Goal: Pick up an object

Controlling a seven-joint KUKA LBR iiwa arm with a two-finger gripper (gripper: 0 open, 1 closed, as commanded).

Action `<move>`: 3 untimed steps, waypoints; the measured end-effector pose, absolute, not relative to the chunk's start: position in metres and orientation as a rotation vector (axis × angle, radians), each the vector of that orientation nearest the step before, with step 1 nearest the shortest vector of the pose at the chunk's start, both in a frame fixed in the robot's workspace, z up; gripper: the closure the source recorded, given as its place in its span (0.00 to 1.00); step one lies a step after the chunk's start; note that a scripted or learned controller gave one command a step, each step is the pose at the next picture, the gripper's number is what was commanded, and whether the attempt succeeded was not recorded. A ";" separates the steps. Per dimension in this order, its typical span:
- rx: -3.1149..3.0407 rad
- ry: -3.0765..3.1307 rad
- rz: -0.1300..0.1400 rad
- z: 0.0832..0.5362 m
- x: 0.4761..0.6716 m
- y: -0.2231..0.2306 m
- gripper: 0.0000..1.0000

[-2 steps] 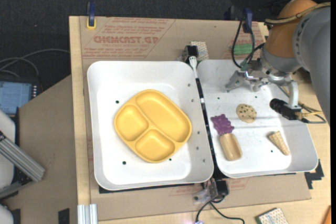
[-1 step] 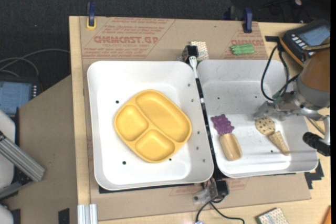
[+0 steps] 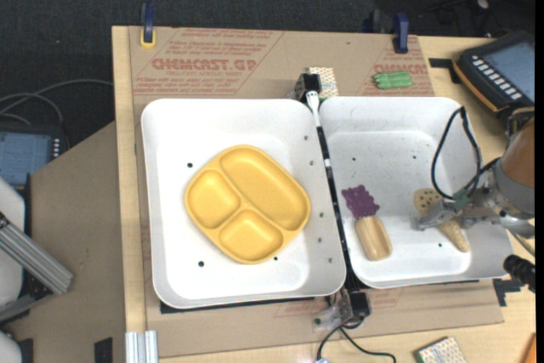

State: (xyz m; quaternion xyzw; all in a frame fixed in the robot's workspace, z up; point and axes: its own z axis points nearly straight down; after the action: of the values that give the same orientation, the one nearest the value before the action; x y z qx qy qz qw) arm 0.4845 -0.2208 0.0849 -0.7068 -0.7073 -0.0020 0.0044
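The right bin (image 3: 399,127) holds a purple grape cluster (image 3: 360,200), a tan bread roll (image 3: 372,237), a pale round cracker (image 3: 424,200) and a small tan piece (image 3: 456,237). My gripper (image 3: 442,218) is low in the bin's right part, between the cracker and the small tan piece and close over both. The roll and grapes lie apart to its left. The gripper's body hides part of the small tan piece.
A yellow three-section plate (image 3: 246,202) lies in the left bin (image 3: 170,132). A black cable (image 3: 439,155) loops above the right bin. A green item (image 3: 393,80) rests on the board behind it, and a tablet (image 3: 503,72) lies at the far right.
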 end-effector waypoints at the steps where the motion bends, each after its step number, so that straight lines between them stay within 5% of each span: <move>1: -2.219 -2.230 -0.005 0.085 0.535 -0.194 0.00; 2: -2.210 -2.222 -0.011 0.084 0.613 -0.219 0.00; 3: -2.214 -2.218 -0.007 0.087 0.542 -0.220 0.00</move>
State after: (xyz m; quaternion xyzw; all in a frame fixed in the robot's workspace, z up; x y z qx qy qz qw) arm 0.5418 -0.2203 0.0872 -0.7065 -0.7077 -0.0021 0.0039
